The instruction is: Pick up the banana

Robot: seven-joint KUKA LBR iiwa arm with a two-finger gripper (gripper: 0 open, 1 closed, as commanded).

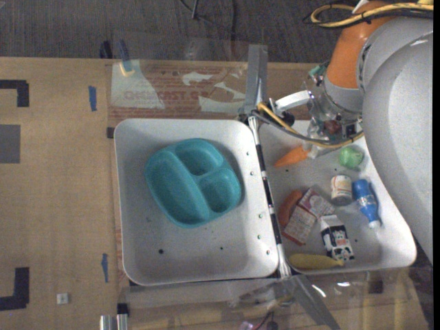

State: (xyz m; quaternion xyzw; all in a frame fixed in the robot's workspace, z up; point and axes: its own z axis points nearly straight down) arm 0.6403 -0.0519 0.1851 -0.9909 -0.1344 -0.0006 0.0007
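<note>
Bench surface: tan board [55,205] with black corner markers at the left edge and short blue tape strips; a sheet of clear plastic [182,88] lies over printed cardboard in the upper middle. Dark carpet [103,9] runs along the top of the frame, with a black cable loop on it.

Left bin [137,253]: holds a teal divided plate [194,181], set near its centre, tilted diagonally.

Right bin [395,249]: banana [315,260] lies flat along the bottom edge, just below a small black-and-white carton [336,240]. Also present: carrot [294,157] at upper left, a red-and-white packet [306,215], a small white can [341,188], a blue bottle [366,202], a green round item [351,157].

Gripper [328,130] sits at the upper part of the right bin, beside the carrot's thick end, well apart from the banana. Finger spread: cannot tell; cables and wrist hide it.
</note>
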